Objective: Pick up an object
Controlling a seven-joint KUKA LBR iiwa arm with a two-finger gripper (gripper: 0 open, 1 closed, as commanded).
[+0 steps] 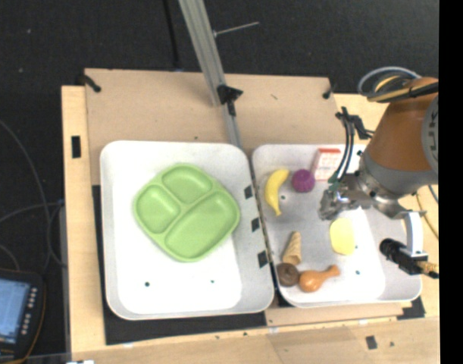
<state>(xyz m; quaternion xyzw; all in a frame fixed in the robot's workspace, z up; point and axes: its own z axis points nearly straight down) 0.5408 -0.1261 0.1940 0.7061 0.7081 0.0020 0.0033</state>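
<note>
The right bin (307, 294) holds a banana (276, 190), a purple ball (303, 180), a red and white box (327, 161), a yellow lemon-like piece (342, 236), an ice cream cone (291, 248), a brown round piece (288, 274) and an orange drumstick-like piece (318, 278). My gripper (333, 204) hangs over the middle of this bin, just above the upper left of the yellow piece and to the right of the purple ball. Nothing is visible between its fingers.
The left bin (125, 279) bears a green divided plate (187, 211). A metal pole (204, 44) rises behind the bins, with its foot near their shared edge. The arm's orange band (401, 139) covers the right bin's far right corner.
</note>
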